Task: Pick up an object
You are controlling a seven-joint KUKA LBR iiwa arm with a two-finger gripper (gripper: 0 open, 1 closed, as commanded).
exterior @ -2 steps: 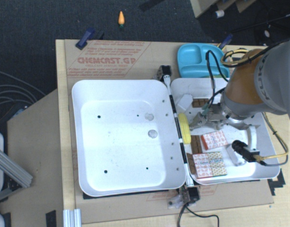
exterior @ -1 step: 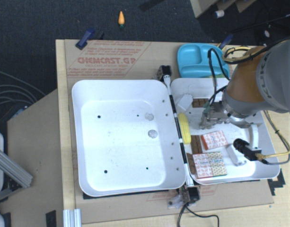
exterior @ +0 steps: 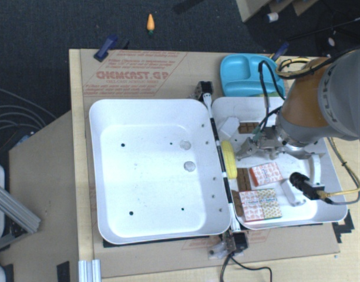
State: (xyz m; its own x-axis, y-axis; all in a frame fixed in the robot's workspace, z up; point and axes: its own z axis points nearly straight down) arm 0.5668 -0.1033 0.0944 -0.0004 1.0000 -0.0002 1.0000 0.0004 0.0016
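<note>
Patterned packet [exterior: 260, 204] lies nearest the camera, at the near end of the right bin [exterior: 332, 213]; a second packet [exterior: 265, 173] and a yellow object [exterior: 228, 159] sit further in. Gripper [exterior: 257, 145] is low over that bin's middle; finger state cannot be told. Risk: flat packets may slip the grasp. Left bin [exterior: 150, 169] adjoins; cardboard-topped bench [exterior: 138, 69], dark carpet [exterior: 39, 28] beyond.
</note>
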